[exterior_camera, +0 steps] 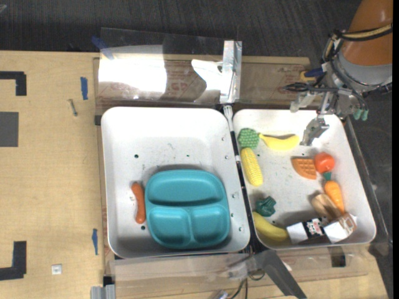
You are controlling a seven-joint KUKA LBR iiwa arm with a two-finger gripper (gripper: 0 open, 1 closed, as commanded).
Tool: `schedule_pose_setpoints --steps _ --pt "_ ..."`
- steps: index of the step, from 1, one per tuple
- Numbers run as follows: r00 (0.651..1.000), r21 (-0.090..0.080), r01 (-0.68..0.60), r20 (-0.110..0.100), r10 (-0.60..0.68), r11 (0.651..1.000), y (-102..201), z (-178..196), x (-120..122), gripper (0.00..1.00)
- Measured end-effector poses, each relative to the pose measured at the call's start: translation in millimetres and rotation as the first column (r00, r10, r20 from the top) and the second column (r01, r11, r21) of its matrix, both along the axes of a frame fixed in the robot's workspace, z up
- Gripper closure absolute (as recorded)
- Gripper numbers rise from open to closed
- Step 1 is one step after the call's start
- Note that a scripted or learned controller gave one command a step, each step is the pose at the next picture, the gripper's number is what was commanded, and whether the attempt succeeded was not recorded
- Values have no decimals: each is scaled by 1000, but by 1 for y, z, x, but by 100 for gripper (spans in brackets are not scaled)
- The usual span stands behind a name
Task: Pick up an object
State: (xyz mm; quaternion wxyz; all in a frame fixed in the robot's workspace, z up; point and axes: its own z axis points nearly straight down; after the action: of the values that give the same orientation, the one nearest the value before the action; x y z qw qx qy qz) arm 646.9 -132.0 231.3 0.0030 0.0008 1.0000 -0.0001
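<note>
The hand [315,128] hangs over the far part of the right bin [365,195], holding nothing; whether it stands wide or narrow I cannot tell. Nearest lies a yellow banana [280,142], just to its left; nearer the camera a waffle-like orange piece [305,167] touches a tomato [324,162], with a carrot [335,195] close behind. The risk, as I judge it, is crowding; a descent between neighbours may nudge one aside or pinch two at once; the curved banana could roll out. The corn cob [252,166] sits against the bin wall, leaving little room on that side.
</note>
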Motion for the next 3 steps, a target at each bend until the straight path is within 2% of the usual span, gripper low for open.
schedule_pose_setpoints --steps 1,2,3 --pt "945 4 -327 -8 327 945 8 -121 -27 0" --pt "945 -2 -328 2 328 945 -1 -143 -43 0" --pt "925 -2 -379 -2 379 925 -19 -144 -95 0"
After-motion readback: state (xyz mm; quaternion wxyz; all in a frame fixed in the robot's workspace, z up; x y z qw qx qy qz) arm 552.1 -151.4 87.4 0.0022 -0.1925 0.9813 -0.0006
